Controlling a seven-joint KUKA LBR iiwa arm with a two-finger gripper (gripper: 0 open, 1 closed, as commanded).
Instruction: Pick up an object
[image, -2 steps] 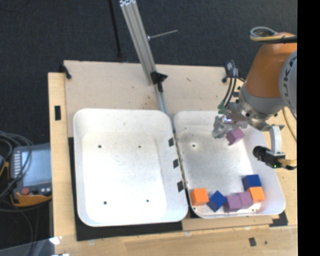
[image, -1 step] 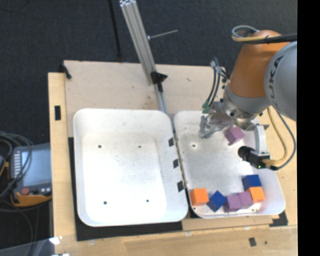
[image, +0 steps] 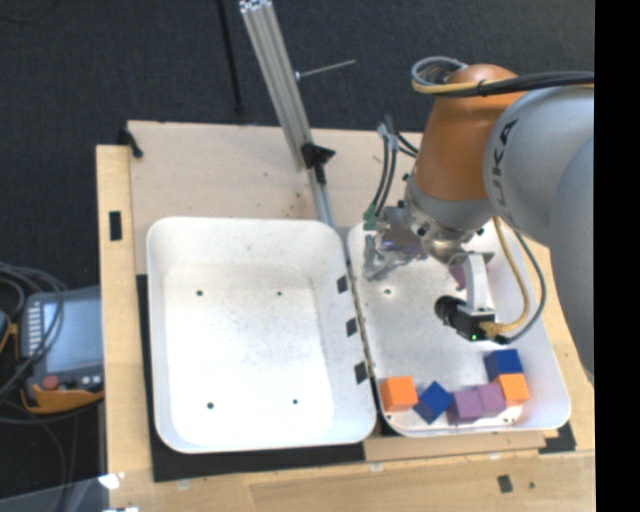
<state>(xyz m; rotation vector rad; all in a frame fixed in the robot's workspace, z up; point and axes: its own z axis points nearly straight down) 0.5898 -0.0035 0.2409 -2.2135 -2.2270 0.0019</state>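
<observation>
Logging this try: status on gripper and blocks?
Gripper low over right bin, far end. Blocks clustered at near edge, untouched. Nothing blocking them.

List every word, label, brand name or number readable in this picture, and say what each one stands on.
"KUKA", partly visible and sideways: dark letters on the grey arm just right of the orange band.
Screen of the handheld pendant at the left edge: too small and blurred to read.
Blocks and both white bins: no text can be made out.
</observation>
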